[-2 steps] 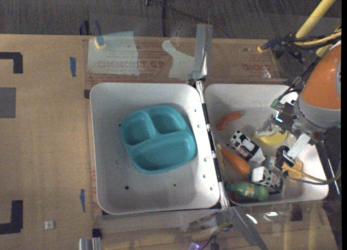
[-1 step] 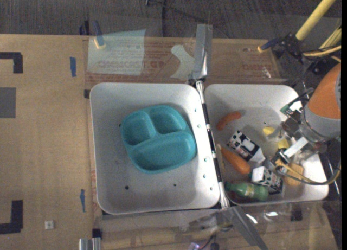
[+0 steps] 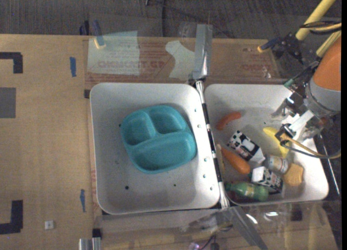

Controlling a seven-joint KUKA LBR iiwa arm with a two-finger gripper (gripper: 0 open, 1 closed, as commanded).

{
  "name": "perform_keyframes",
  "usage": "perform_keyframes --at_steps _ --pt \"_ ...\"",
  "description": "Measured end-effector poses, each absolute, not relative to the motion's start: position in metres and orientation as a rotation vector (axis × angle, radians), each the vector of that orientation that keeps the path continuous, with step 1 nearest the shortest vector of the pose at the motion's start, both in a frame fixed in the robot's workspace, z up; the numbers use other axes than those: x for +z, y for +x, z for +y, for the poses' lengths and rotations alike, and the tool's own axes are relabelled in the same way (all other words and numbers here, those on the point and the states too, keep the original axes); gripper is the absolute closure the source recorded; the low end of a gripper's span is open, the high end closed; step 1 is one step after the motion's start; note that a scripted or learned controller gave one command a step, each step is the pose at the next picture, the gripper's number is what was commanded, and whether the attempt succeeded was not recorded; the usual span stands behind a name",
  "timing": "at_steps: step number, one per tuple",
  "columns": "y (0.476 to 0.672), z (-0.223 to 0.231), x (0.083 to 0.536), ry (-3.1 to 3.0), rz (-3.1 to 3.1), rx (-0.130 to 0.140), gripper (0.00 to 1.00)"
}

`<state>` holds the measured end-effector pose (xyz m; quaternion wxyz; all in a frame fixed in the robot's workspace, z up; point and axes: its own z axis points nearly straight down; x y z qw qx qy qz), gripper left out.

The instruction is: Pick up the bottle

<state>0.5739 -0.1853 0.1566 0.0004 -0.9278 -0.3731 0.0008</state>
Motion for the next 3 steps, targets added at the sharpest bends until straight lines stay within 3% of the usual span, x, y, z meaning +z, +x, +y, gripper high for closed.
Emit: perform_keyframes --at_steps 1,2,3 --pt "0.541 -0.125 0.146 -2.991 -0.948 0.007 0.0" --pt "0.541 -0.125 0.146 -2.991 -0.948 0.006 0.0" --pt "0.541 -0.205 0.123 -3.058 -0.718 0.004 0.0"
